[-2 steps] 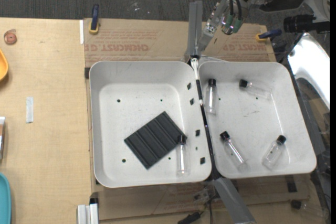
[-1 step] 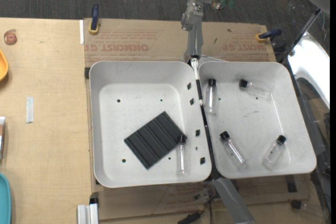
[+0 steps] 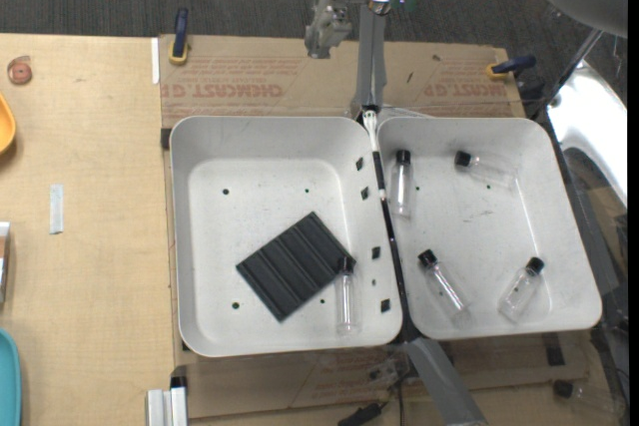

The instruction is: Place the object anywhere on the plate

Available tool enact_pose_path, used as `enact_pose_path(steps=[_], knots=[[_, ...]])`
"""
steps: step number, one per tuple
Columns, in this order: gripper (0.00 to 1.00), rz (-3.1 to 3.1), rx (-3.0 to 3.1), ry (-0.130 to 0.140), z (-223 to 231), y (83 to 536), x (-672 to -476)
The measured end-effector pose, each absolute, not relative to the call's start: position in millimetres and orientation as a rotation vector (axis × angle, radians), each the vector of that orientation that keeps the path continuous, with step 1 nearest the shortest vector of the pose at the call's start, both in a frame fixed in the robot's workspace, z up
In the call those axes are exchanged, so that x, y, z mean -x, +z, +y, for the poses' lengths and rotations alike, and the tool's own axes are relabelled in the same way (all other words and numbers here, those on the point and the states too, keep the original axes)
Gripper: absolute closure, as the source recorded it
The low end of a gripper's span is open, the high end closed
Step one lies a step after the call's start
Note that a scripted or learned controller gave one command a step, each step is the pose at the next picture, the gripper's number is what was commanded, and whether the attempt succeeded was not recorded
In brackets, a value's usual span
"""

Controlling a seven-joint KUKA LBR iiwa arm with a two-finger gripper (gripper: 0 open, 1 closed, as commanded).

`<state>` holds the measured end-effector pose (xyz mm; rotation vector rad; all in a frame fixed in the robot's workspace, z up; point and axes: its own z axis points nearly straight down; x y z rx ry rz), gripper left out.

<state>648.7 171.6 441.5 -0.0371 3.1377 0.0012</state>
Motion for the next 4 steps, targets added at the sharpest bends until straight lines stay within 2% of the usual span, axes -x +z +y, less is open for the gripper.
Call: enact_pose_path(steps=[1, 3, 4], knots=[[1.0, 3.078, 0.605, 0.002, 224.0, 441.9, -660.1], [1.0, 2.839, 1.338, 0.002, 216.2, 441.7, -660.2], [1.0, 2.517, 1.871, 0.002, 215.7, 442.5, -660.2]])
